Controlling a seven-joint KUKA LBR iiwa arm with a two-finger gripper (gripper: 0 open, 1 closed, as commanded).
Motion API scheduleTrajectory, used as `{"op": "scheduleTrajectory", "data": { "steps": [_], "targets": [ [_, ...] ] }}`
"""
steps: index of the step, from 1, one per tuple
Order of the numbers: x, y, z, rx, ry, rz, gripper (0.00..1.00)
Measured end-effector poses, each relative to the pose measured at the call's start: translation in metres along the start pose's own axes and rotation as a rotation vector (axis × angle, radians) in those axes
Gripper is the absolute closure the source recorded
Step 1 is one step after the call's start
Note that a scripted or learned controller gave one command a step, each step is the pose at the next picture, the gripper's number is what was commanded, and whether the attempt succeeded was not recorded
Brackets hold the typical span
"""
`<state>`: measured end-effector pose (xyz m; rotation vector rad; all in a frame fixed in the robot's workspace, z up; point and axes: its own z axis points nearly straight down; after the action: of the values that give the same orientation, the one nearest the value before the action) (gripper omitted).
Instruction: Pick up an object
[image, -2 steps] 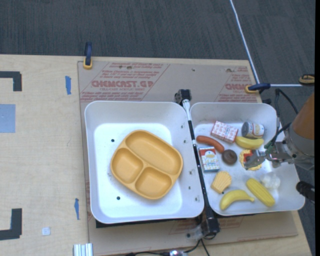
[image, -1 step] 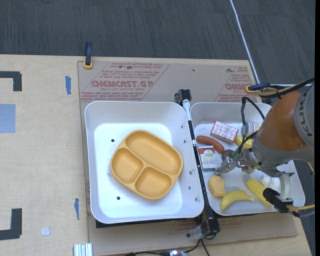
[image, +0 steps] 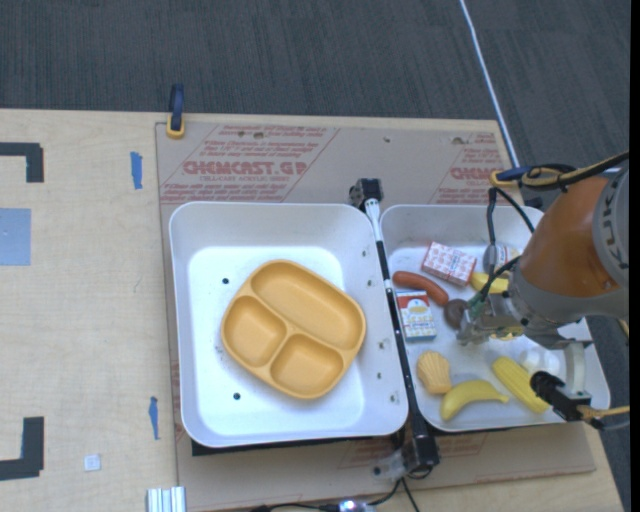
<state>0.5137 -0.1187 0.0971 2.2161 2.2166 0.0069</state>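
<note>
The arm (image: 575, 255) comes in from the right and hangs over the right bin (image: 400, 222). Its gripper (image: 478, 325) is low inside this bin, near the middle. From this angle I cannot tell whether it is open or closed, and no object is clearly seen inside it.

The right bin holds several toy foods. A red sausage (image: 420, 285) lies toward the far left part of the bin, just left of the gripper. Near it, a small carton (image: 416, 316) lies flat by the left wall. A white and red packet (image: 448, 263) lies farther back, toward the far side. At the near side, a banana (image: 472, 397) lies in the middle, with a round yellow piece (image: 433, 371) just to its left and a corn cob (image: 520, 384) just to its right. The corn cob is below the arm's body in the view.

The left bin (image: 190, 240) holds a yellow plate (image: 292, 328) with three compartments, lying flat in the middle. Both bins sit on a brown board (image: 300, 160), which lies on the light wooden bench (image: 70, 330).
</note>
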Motion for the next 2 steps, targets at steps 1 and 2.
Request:
{"op": "scheduleTrajectory", "data": {
  "steps": [1,2],
  "targets": [
    [0.024,0.102,0.009,0.005,0.002,-0.002,1.0],
    [0.036,0.024,-0.088,0.009,0.003,0.0,1.0]
  ]
}}
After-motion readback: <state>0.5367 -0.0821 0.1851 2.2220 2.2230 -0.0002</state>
